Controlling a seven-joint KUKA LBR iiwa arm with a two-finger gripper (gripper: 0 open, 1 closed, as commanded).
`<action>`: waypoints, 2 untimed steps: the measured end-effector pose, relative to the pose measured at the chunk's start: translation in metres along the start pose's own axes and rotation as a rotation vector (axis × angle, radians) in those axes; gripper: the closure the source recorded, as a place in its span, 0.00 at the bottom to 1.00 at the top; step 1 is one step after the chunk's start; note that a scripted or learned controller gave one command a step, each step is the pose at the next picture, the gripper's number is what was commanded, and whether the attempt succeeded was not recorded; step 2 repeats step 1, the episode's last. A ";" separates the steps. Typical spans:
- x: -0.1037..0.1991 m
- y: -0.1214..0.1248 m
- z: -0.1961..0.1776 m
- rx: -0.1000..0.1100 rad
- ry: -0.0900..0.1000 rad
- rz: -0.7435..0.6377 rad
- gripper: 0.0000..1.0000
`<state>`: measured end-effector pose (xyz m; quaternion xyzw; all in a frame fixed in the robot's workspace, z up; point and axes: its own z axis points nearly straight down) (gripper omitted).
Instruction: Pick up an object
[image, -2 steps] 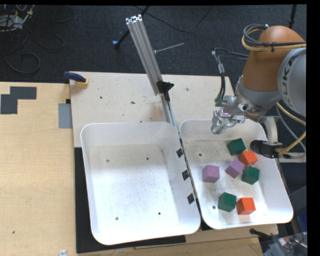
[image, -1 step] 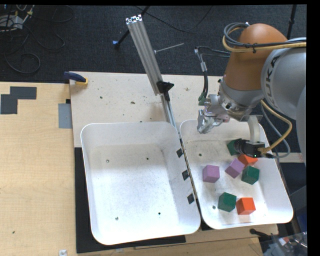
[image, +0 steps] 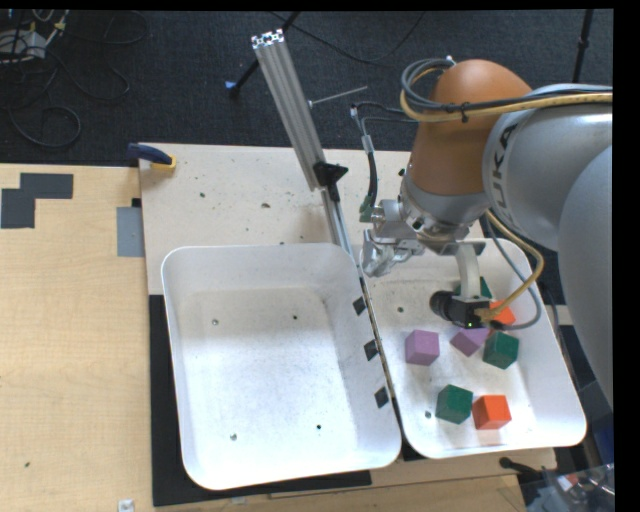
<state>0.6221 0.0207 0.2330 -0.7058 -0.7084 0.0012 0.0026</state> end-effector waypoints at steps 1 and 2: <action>0.051 -0.007 0.010 0.001 0.000 0.000 1.00; 0.051 -0.007 0.010 0.001 0.000 0.000 1.00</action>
